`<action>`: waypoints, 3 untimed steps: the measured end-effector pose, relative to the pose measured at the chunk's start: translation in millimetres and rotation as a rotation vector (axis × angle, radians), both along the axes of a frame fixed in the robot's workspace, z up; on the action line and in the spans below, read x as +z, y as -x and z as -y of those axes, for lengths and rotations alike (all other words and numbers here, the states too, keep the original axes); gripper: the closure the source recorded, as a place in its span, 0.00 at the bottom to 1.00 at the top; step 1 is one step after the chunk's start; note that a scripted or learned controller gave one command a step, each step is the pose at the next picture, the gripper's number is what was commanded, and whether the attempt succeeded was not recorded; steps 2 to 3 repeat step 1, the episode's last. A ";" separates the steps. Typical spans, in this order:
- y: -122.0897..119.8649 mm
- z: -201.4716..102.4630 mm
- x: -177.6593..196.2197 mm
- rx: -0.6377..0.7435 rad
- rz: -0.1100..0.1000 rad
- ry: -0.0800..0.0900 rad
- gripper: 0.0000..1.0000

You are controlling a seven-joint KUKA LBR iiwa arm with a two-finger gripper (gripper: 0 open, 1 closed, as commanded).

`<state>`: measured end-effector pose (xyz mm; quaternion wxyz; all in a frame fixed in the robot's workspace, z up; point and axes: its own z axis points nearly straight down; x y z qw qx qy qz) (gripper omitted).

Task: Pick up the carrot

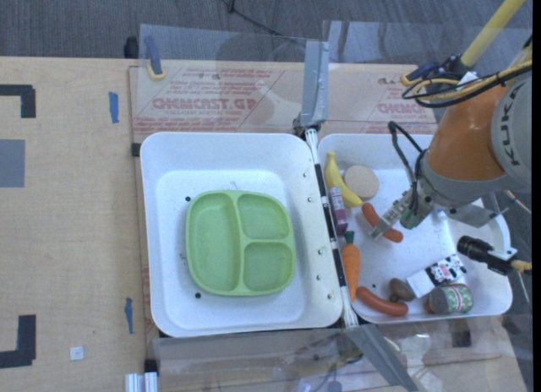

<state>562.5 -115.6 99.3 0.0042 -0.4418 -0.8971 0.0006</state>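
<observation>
The carrot [350,267] is orange with a green top and lies lengthwise against the left wall of the right bin [499,297], its tip pointing toward the front. My gripper [397,216] hangs low in the middle of that bin, to the right of and behind the carrot. It sits right over a small red sausage [378,221] and is apart from the carrot. The grey arm with its orange band [465,141] reaches in from the right.
A green divided plate [241,242] lies in the left bin [161,213]. The right bin also holds a banana [336,181], a beige round piece [362,182], a purple stick [340,213], a second sausage [380,302], a brown lump [398,287], a cow-print box [438,275] and a can [450,300].
</observation>
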 end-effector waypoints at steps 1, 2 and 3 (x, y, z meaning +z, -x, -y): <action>44.7 -41.7 82.7 0.287 0.004 -0.001 1.00; 44.7 -41.7 82.7 0.287 0.004 -0.001 1.00; 44.7 -41.7 82.7 0.287 0.004 -0.001 1.00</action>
